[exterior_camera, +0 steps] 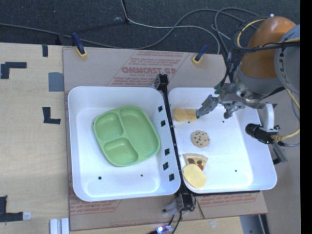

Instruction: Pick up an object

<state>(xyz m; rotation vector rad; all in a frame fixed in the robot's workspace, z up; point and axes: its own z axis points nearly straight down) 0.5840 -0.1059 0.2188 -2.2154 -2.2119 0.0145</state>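
Observation:
The right bin point(243, 165) holds a yellow bun-shaped piece point(183, 114) near its upper left, a round chocolate-chip cookie point(200, 139) in the middle, a pizza slice point(195, 160) lower down and a pale yellow round piece point(196, 177) at the bottom. My gripper point(216, 109) hangs over the bin's upper part with its two fingers spread open. The left finger point(204, 107) tips right beside the bun's right end, the other finger point(229, 110) stands further right. Nothing sits between them.
The left bin point(83, 174) carries a green three-compartment plate point(126, 135). A black divider clip row point(165, 126) runs between the bins. Cables point(204, 21) trail over the dark floor behind the bench. A black fitting point(258, 132) sticks out at the right bin's edge.

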